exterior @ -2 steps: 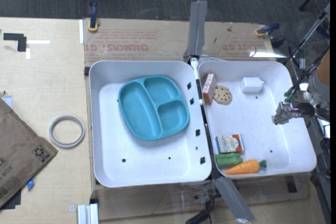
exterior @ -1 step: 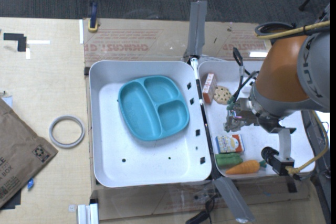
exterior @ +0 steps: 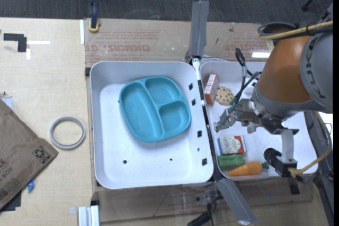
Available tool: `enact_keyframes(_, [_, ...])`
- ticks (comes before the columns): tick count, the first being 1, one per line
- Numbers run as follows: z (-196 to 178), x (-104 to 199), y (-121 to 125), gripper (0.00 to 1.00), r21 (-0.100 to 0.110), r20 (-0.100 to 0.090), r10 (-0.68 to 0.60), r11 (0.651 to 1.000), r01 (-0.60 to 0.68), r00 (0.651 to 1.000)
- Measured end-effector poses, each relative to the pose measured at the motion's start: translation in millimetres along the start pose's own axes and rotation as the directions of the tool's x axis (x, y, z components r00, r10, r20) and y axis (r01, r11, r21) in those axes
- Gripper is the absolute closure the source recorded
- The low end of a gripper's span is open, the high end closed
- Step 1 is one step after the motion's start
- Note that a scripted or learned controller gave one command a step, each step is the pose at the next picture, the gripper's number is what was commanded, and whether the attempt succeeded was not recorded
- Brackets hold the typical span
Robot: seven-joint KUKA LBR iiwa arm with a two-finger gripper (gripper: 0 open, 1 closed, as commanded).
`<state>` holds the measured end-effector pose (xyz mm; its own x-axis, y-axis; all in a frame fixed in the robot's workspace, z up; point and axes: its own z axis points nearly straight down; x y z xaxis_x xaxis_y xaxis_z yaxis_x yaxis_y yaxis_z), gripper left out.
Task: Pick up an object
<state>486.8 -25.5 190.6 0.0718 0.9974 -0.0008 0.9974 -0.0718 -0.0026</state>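
Pincer (exterior: 225,123) above right bin (exterior: 275,177); one carrot (exterior: 244,169); one cookie (exterior: 224,95).

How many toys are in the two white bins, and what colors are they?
Blue: 1, the divided plate
Orange: 1, the carrot
Green: 1, the green vegetable
Tan: 1, the cookie
Red and white: 2, the tall box and the small box
Total: 6

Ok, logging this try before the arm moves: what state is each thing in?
Plate: upright, in left bin.
Red box: flat, right bin.
Cookie: beside red box.
Small carton: flat.
Carrot: at front wall.
Pincer: above right bin, holding nothing visible.
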Motion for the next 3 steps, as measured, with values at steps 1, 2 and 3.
enact_keyframes(1, [96,-70,-2,0.0,-0.009,0.001,-0.021,1.0,0.021,1.0])
enact_keyframes(2, [87,-70,-1,1.0,-0.011,0.0,-0.018,1.0,0.018,1.0])
enact_keyframes(3, [-75,-143,1,1.0,-0.001,0.001,0.075,0.997,-0.075,0.997])
